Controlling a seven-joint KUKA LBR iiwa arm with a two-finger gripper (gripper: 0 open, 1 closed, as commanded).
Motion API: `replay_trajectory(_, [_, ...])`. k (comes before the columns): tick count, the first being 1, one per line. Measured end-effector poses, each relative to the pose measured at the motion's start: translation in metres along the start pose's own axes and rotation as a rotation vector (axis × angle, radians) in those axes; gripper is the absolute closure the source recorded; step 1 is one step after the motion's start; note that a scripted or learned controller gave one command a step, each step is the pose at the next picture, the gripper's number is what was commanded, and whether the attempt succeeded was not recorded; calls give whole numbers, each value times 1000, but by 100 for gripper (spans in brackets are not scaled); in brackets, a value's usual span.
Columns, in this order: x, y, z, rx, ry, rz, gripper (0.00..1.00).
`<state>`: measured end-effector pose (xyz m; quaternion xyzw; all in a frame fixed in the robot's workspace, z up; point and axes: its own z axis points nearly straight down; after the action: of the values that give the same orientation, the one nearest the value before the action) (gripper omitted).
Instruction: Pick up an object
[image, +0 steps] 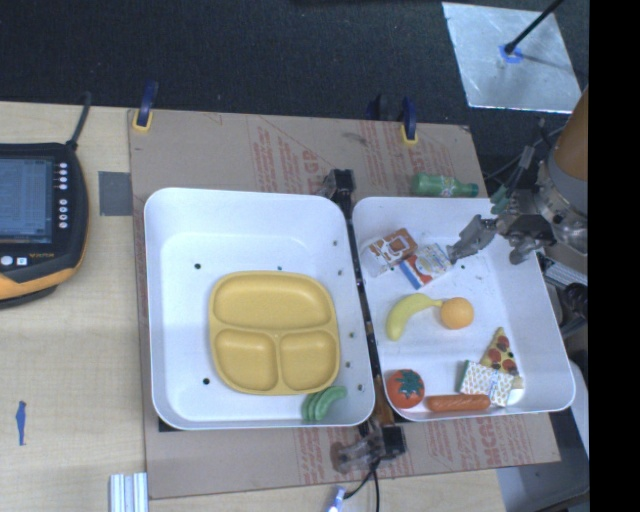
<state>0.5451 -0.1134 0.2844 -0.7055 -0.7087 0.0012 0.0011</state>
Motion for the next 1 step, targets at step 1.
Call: replay_trajectory(1, [15,20,92,2,-1,0,0])
